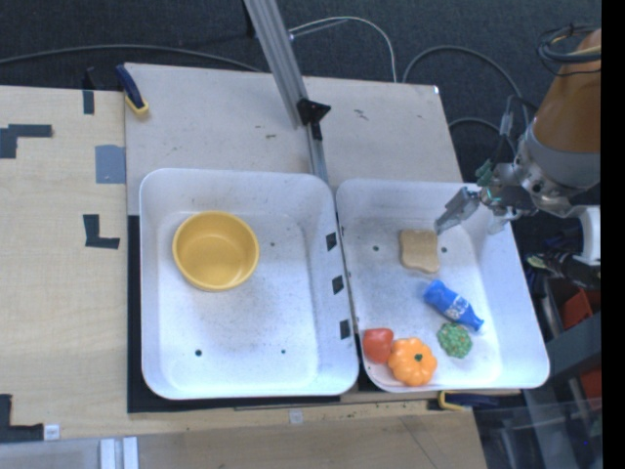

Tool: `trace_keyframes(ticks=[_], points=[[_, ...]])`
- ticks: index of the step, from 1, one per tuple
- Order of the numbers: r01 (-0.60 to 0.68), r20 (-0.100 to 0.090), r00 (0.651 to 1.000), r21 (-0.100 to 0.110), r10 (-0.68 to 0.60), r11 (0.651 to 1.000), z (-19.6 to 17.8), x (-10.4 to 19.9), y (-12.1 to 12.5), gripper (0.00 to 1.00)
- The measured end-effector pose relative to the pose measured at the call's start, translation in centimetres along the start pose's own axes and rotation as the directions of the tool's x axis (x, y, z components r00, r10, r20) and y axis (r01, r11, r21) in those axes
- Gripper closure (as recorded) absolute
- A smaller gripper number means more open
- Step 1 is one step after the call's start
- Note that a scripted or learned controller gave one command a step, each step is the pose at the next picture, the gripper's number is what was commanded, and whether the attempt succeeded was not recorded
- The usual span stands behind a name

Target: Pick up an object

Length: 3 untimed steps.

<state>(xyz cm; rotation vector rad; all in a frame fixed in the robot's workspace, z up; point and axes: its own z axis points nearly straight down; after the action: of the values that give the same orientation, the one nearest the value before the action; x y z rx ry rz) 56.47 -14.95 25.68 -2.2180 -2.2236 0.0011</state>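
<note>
My gripper [475,217] hangs over the upper right part of the right bin [376,203], open, with nothing between its fingers. One grey finger [452,210] points down and left toward a tan slice of bread [420,250], which lies just below and left of it, apart from it. A blue packet [452,303] lies further down the bin. Along the bin's front edge sit a green vegetable [454,340], an orange pumpkin [412,361] and a red tomato [378,343], the last two touching.
The left bin [293,340] holds a yellow bowl [216,249] in its upper left part. A slanted metal pole [278,42] comes down to the back edge between the bins. Cables run behind the bench.
</note>
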Motion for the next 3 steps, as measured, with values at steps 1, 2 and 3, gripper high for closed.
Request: trace_keyframes(ticks=[1,2,3], points=[[0.000,0.000,1.000,0.000,0.000,1.000,0.0,0.0,0.0,0.00],[-0.001,0.000,1.000,0.004,0.001,1.000,4.3,0.2,-0.1,0.00],[-0.002,0.000,1.000,0.007,0.002,1.000,10.1,-0.7,-0.6,0.00]])
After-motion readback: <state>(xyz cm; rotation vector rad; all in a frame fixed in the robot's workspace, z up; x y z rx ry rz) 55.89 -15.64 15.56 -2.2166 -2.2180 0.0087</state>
